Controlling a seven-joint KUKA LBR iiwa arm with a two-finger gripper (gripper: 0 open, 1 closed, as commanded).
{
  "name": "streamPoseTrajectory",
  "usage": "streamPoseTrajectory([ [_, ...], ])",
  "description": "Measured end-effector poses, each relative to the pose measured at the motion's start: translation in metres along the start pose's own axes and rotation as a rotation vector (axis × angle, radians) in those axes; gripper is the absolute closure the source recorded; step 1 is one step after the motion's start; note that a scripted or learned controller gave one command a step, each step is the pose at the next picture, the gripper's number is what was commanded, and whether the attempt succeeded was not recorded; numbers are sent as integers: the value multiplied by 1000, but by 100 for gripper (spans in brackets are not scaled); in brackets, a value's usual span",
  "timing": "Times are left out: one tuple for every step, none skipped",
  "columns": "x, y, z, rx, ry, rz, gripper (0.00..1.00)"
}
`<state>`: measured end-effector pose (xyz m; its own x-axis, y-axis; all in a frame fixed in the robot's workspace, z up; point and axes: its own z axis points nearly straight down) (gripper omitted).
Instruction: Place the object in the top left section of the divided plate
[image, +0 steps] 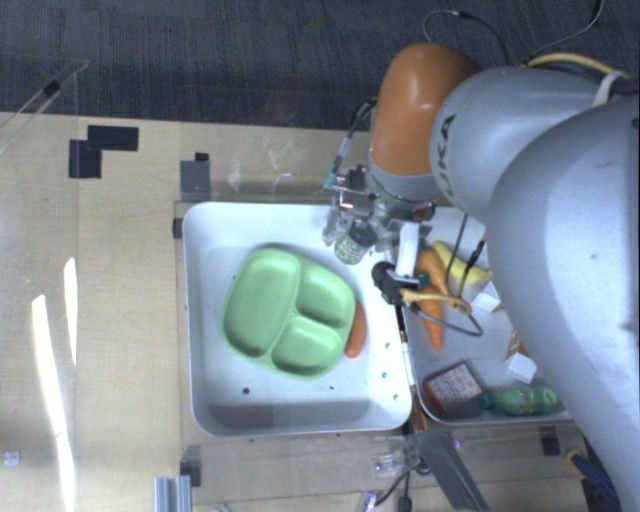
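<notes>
Slim orange carrot (354, 334) lying lengthwise top-to-bottom, touching green three-section plastic plate's (262, 300) right rim, two-finger gripper (352, 240) at upper centre, grip indiscernible

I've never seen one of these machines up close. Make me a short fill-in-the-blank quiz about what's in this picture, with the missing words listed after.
1. The divided plate is ___ in colour.
2. The plate has ___ sections.
3. The orange carrot lies against the plate's ___ edge.
4. The plate sits in the ___ of the two white bins.

Missing words: green; three; right; left
</notes>
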<state>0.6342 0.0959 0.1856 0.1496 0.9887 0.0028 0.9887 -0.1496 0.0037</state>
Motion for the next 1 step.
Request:
streamPoseTrajectory([
  [0,0,0,0,0,1,0],
])
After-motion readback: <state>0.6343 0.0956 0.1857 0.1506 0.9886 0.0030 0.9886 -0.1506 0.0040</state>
